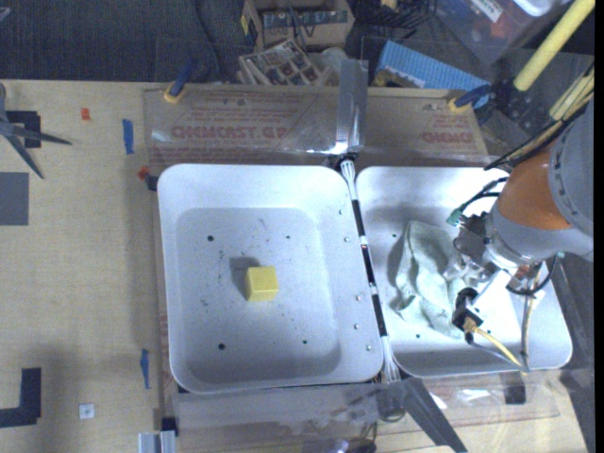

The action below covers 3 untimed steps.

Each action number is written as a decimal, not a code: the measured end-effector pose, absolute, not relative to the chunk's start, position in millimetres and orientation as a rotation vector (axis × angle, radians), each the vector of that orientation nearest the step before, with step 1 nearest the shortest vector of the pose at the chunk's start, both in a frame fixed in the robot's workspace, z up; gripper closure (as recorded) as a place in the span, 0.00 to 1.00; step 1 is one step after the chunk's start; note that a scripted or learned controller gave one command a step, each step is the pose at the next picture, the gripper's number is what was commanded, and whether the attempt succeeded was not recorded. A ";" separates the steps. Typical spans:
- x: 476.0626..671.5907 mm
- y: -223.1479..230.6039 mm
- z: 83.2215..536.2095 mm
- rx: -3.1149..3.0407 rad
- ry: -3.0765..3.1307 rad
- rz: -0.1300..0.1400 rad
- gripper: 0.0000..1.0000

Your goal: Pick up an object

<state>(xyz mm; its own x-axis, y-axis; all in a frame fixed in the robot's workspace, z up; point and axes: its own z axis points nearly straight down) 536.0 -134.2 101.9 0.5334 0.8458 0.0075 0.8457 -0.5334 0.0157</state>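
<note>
A: Where is the gripper?

B: The gripper is low over the right bin, in that bin's right-hand half. It is at the end of the grey arm with the orange band, which comes in from the right of the view.

A: Open or closed?

B: I cannot tell. The wrist and its fittings cover the tip from above.

A: What lies nearest to it?

B: A crumpled, pale grey-green cloth. It lies in the middle of the right bin, running from near the back wall towards the front. Its right edge meets the gripper's tip or passes under it. I cannot say whether they are touching or just beside each other.

A: Is the cloth held?

B: I cannot say so. It lies rumpled on the bin floor, most of it to the left of the gripper.

A: And the other bin?

B: The left bin has a small yellow block near the middle of its floor, with a short shadow at the block's upper left. The block is well apart from the gripper, and the ridge where the two bins meet lies between them.

A: Anything around the bins?

B: A clear plastic sheet with red lettering lies behind them on the wooden bench.
</note>
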 end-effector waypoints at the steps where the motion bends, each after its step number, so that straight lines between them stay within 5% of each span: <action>1: 533.9 -122.2 92.9 2.628 1.695 0.015 1.00; 2: 533.8 -123.7 102.5 2.630 1.690 0.015 1.00; 3: 513.3 -97.5 92.3 2.833 1.326 0.021 1.00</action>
<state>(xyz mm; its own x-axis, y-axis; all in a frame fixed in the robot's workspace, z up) 513.3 -97.5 92.3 0.6408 0.7677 0.0061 0.7675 -0.6407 0.0180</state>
